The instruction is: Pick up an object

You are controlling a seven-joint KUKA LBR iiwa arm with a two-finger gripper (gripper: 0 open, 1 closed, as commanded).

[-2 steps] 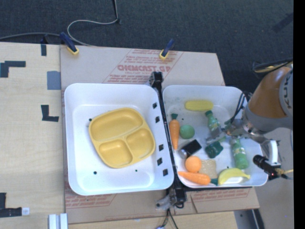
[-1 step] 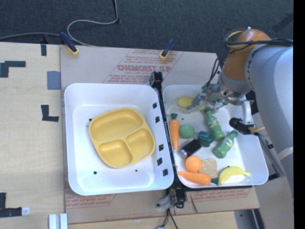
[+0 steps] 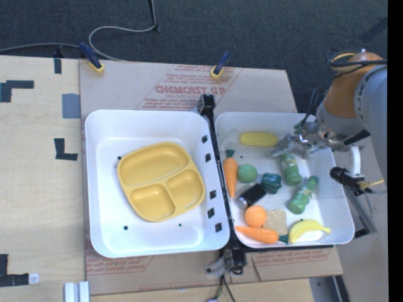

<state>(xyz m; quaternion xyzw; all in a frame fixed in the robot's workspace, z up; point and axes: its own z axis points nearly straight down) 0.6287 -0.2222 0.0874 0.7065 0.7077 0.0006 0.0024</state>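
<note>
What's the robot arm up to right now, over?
Gripper low in right bin, above a green bottle. Nothing seen held. Corn close alongside, second green bottle nearby.

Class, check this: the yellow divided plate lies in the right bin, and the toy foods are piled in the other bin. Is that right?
Not quite. The camera view shows the yellow divided plate in the left bin; the toy foods, such as the carrot, are piled in the right bin.
</note>
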